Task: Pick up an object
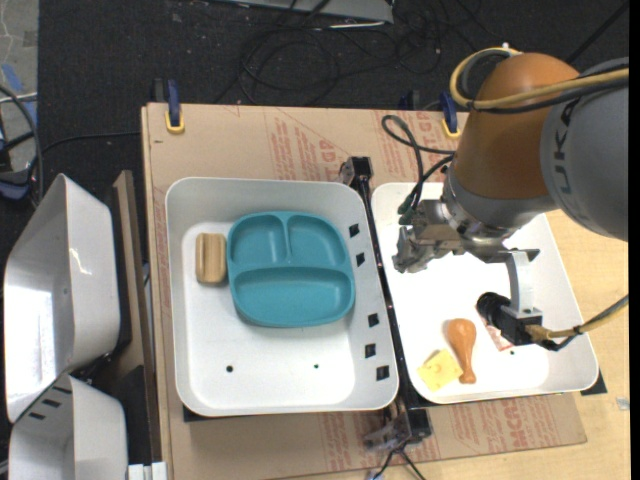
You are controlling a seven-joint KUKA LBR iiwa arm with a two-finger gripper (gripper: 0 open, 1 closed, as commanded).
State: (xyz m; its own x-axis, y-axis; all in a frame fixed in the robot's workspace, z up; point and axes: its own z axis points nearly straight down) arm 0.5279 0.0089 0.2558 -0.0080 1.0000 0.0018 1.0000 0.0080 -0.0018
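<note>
Arm (520,138): grey with an orange band, reaching in from the right and hanging over the far half of the right bin (425,313).
Gripper (412,253): pointing down over the far left part of the right bin, close to the wall shared with the left bin (280,373).
Gripper state: cannot tell from this angle whether it is open or closed, and no hold on anything can be made out.
Drumstick (462,346): orange, lying on the right bin's floor in the near half, thick end far, thin end near. It is to the near right of the gripper and apart from it.
Cheese (438,371): a yellow wedge just left of the drumstick's thin end, at or almost at touching, near the bin's near wall.
Red bit (497,338): small, right of the drumstick, partly hidden, so what it is cannot be told.
Plate (292,268): teal, divided into three sections, lying flat in the middle of the left bin, toward the far side.
Block (210,258): tan, upright oblong, just left of the plate, touching or nearly touching its rim.
Bench (300,143): brown board with red print, both bins side by side on it.
Clamps (175,116): yellow and blue, on the bench's far edge.
Tubs (60,268): white, stacked off the bench's left side.
Cables (300,48): dark, on the floor beyond the bench.
</note>
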